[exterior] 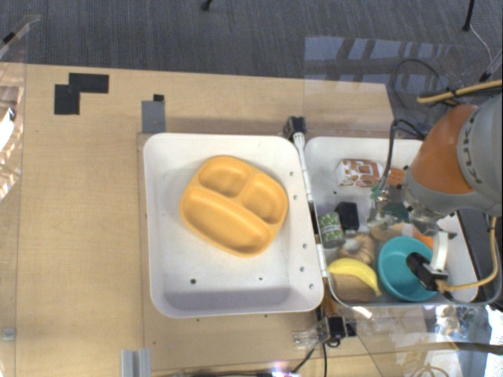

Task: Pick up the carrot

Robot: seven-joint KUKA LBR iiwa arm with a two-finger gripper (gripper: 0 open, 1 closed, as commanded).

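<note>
A small orange sliver that looks like the carrot [425, 240] peeks out in the right bin [318, 159], between the arm's wrist and the teal bowl [397, 269]; most of it is hidden by the arm. My gripper [387, 213] hangs low over the middle of the right bin, just left of that orange bit and above the bowl's rim. The grey wrist with its orange band [438, 163] covers the bin's right side.
In the right bin lie a banana [354, 272], a green can [330, 228], a black block [346, 213], a beige lump [363, 247] and a printed packet [360, 172]. A yellow divided plate [234, 204] sits in the left bin [169, 289].
</note>
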